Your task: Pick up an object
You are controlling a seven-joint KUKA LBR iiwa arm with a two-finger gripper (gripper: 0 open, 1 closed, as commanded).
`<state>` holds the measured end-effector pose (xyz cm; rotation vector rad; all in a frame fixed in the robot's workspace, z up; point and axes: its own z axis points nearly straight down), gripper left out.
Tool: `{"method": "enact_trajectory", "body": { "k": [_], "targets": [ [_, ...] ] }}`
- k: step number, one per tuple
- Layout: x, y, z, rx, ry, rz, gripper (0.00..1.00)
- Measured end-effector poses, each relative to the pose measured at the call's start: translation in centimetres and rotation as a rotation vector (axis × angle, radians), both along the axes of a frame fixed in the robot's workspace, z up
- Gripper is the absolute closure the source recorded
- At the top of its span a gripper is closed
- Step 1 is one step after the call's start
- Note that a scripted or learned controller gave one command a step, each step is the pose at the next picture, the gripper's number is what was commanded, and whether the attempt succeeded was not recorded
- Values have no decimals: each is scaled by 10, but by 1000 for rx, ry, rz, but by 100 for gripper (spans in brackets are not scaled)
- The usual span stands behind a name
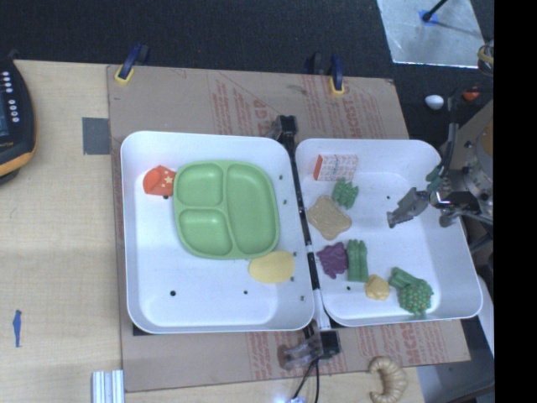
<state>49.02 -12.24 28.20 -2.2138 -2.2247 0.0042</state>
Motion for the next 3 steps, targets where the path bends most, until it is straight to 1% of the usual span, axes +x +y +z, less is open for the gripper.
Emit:
{"method": "enact_trajectory", "body": {
  "k": [1,2,3],
  "targets": [
    [5,45,-96,3,10,5,0],
    [11,30,-194,1,2,-2,0],
    [12,29,-179,0,-1,3,100]
  ]
}}
